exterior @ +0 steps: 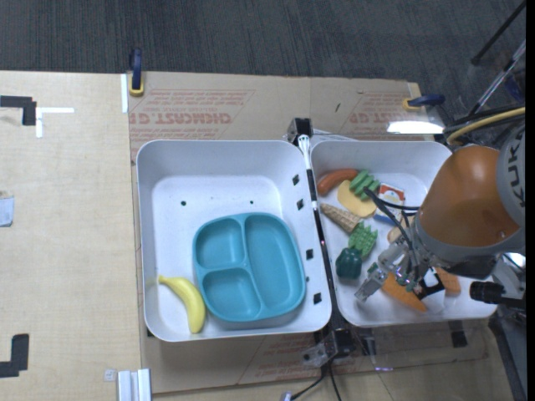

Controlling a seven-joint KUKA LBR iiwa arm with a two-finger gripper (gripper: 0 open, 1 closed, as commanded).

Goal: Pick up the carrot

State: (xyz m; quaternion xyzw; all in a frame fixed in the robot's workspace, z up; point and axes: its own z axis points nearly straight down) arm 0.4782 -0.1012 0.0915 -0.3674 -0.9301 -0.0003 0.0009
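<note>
Orange carrot point(405, 295) lies at the front edge of the right bin point(418, 153), under the gripper point(386, 276), whose jaws touch it; whether they clench it, I cannot tell.

Lighting bright and even from overhead; both white bins point(226, 161) read near overexposed, with soft short shadows along the inner walls and under the teal tray point(249, 266). Strong specular glare on a patch of bench point(415, 127) just above the right bin's point(351, 153) top rim, and a broad soft highlight on the arm's orange band point(468, 199). Image slightly soft overall; cardboard print above the left bin legible but fuzzy, and objects near the gripper point(386, 276) smeared, low detail.
</note>
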